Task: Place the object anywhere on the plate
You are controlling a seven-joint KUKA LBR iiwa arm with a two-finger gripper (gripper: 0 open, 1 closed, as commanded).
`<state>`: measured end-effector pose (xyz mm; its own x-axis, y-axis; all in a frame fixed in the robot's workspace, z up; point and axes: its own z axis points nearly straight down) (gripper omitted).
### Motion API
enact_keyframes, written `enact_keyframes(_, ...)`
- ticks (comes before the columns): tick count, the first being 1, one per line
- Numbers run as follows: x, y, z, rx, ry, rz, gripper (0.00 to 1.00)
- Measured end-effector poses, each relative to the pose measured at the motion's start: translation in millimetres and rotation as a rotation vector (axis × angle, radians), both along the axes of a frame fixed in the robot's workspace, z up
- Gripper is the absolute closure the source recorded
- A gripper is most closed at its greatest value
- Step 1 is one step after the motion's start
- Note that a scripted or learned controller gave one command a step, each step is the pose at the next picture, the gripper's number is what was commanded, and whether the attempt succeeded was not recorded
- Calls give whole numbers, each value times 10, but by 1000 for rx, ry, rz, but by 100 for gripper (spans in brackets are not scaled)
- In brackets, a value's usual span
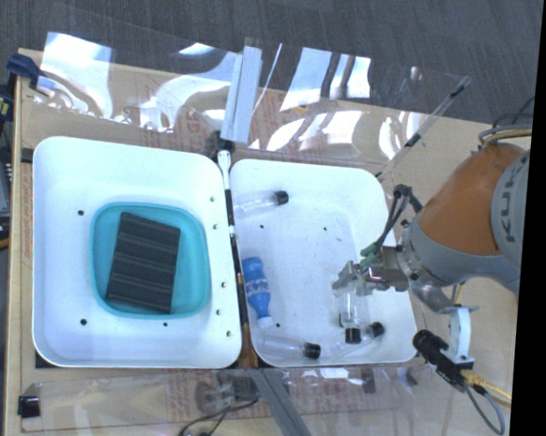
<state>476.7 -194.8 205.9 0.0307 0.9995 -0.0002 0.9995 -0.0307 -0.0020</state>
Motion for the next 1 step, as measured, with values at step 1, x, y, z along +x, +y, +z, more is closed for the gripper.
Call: enact_keyframes(1, 616, 503, 130, 1, 0, 127, 100)
